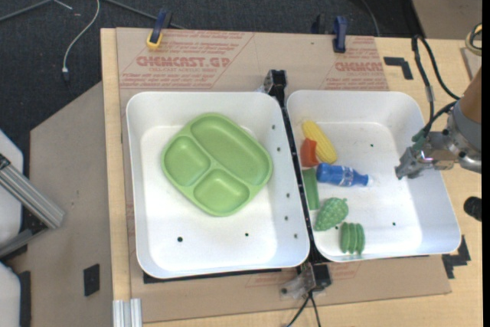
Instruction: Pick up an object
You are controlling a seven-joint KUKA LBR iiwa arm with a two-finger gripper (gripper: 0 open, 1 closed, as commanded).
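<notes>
Nearest the lower edge of the frame: a small green ridged toy [352, 237] by the front rim of the right bin [383, 105], a bumpy green strawberry-like piece [331, 214] just above it. Further up, along the bin's left wall: a long green piece [310, 189], a blue bottle [341, 176] lying flat, an orange piece [308, 153], a yellow corn cob [318, 138]. Bare white floor across the bin's centre and right half. At the right rim, mid-frame: the gripper [406, 167], well apart from the toys, nothing visibly between its fingers; whether released or clenched, impossible to tell. In the left bin [145, 188]: a smooth green three-compartment plate [217, 163]. Farthest: cardboard sheet [230, 57], clamps [158, 27].
</notes>
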